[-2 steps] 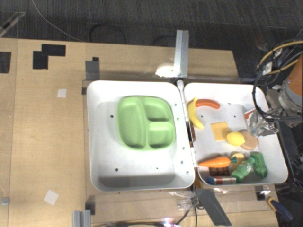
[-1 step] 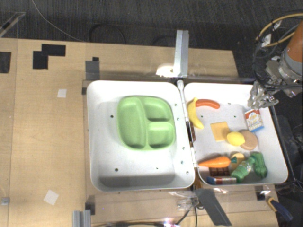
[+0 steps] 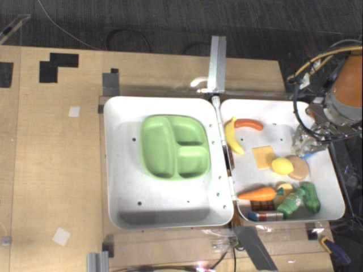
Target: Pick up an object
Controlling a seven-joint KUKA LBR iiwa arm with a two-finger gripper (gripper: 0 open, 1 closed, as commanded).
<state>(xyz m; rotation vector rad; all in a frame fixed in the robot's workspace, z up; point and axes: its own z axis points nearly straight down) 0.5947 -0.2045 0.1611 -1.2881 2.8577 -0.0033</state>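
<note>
The right bin (image 3: pixel 272 109) holds a banana (image 3: pixel 232 136), a red sausage (image 3: pixel 248 124), a yellow cheese slice (image 3: pixel 263 156), a lemon (image 3: pixel 282 165), a tan round cookie (image 3: pixel 299 168), a carrot (image 3: pixel 258 194), a green toy (image 3: pixel 300 200) and a brown bar (image 3: pixel 266 215). My gripper (image 3: pixel 307 144) hangs at the bin's right side, just above and right of the cookie and lemon. Its metal tips blur against the white floor. Nothing shows between them.
The left bin (image 3: pixel 122 152) carries a green divided tray (image 3: pixel 174 146). A metal post (image 3: pixel 217 64) stands behind the wall between the bins. Cables (image 3: pixel 317 64) loop around the orange wrist (image 3: pixel 349 84) at the right edge. Wooden bench lies to the left.
</note>
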